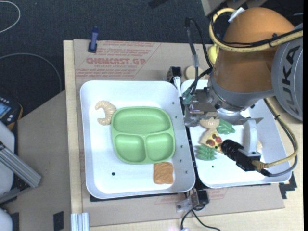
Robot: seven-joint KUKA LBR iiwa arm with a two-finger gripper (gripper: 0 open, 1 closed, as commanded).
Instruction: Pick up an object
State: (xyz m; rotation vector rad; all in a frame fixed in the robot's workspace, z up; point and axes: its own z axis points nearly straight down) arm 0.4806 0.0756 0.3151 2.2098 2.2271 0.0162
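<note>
Camera view, right of centre: the gripper (197, 113) hangs over the right bin's (231, 175) left edge, grip state impossible to tell; a pizza slice (211, 139) lies just below it.

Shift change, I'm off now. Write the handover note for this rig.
Gripper: low over the left edge of the right bin, under the wrist; whether it holds anything cannot be told.
Right bin: pizza slice, two green leaves, pale piece, all beside the gripper.
Left bin: green plate, croissant, toast.
Done: no pick confirmed.
Left: grasp one object and lift it clear.
</note>
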